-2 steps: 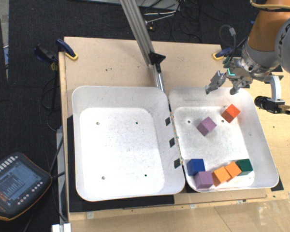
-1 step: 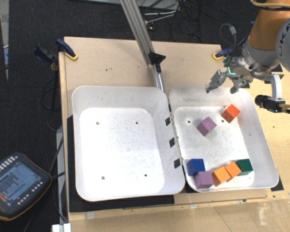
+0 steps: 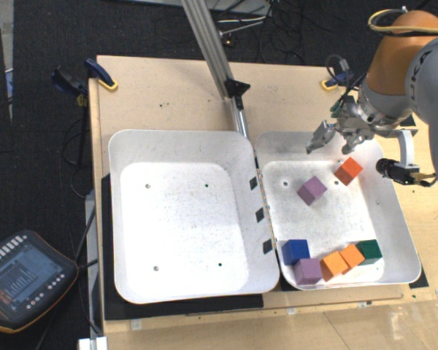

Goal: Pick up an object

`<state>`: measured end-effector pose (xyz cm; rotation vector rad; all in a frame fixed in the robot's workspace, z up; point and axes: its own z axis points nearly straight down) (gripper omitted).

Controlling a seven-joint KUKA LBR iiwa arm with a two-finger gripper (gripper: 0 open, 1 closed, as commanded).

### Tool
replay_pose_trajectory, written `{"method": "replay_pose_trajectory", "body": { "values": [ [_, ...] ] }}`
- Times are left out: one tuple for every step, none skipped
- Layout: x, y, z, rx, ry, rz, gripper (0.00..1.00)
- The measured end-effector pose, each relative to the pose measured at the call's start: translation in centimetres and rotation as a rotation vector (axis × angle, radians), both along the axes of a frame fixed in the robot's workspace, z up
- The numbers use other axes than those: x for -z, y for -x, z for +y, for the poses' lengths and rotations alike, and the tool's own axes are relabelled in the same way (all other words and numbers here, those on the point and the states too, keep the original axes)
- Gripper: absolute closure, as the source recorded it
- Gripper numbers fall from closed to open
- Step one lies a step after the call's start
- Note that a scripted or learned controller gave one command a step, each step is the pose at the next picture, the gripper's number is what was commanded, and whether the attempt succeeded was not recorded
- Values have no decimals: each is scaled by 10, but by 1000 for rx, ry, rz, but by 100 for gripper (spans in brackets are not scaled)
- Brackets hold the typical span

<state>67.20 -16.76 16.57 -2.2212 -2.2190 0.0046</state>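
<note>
Two-finger gripper [image 3: 328,141] poised over the right white bin [image 3: 394,217], fingers spread and holding nothing.
A small orange cube [image 3: 348,170] lies just below-right of the fingertips, a purple cube [image 3: 312,189] just below; blue [image 3: 296,251], purple, orange and green cubes cluster farther off at the bin's near edge.

Bench [image 3: 175,86]: two bins side by side. Left bin [image 3: 124,195]: nothing listed. Right bin [image 3: 398,228]: two cubes toward the rear, one [image 3: 312,189] left of the other [image 3: 348,170]; four cubes [image 3: 331,261] in a touching row along the front wall. Claw [image 3: 334,138] above the rear edge of the right bin.
</note>
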Motion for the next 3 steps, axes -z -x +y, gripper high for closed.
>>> {"method": "replay_pose_trajectory", "body": {
  "values": [
    [43, -2, 1, -4, 0, 0, 0],
    [72, -2, 2, -4, 0, -1, 0],
    [59, -3, 2, -4, 2, -7, 100]
  ]
}}
